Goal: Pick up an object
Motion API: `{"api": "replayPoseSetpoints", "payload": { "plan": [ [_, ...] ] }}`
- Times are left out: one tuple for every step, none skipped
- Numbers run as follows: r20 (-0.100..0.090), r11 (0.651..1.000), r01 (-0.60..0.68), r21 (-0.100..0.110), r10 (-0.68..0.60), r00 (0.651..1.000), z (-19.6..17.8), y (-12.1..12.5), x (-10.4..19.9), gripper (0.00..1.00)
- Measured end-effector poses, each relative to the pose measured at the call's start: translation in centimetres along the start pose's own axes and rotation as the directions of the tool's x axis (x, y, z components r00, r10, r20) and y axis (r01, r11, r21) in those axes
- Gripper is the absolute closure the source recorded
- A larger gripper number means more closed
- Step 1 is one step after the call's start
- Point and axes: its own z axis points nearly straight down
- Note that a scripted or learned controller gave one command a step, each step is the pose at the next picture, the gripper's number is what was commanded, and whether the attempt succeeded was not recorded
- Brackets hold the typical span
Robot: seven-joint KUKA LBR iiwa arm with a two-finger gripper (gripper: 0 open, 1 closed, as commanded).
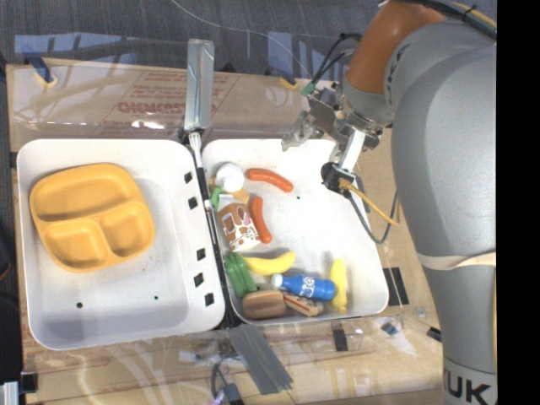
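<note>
The gripper [314, 125] hangs over the far rim of the right bin [364, 241], near that bin's back right corner; whether it is wide or narrow cannot be told from this view, and nothing is visibly held. The grey arm [447, 159] with its orange band [380, 45] covers the right side of the bench and overhangs the bin's right wall. The objects to pick lie inside the right bin, crowded along its left wall and near edge. A white egg [229, 175] sits close to the back left corner, with a red sausage [268, 179] just beside it toward the centre. A second sausage [260, 218] lies lengthwise against an orange-and-white carton [237, 226], which rests next to the divider. Nearer the front, a yellow banana [268, 264] lies across a green vegetable [239, 274]; a blue-and-white bottle [307, 287], a hot dog [268, 304] and a small yellow piece [338, 283] sit close to the near rim. The bare floor of this bin lies in its right half, between the sausages and the right wall. The left bin [101, 310] holds a yellow divided tray [89, 216] toward its back left, leaving bare floor along its near and right sides. A metal bar [199, 83] stands at the far end of the seam between the bins.
</note>
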Motion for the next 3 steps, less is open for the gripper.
{"api": "replayPoseSetpoints", "payload": {
  "plan": [
    [0.012, 0.957, -0.289, 0.018, 0.289, 0.957, 6.1, -4.5, 0.8, 0.0],
    [0.014, 0.878, -0.478, 0.014, 0.477, 0.879, 11.8, -6.3, 3.0, 0.0],
    [0.007, 0.795, -0.607, 0.007, 0.607, 0.795, 1.4, -9.1, 4.6, 0.0]
  ]
}}
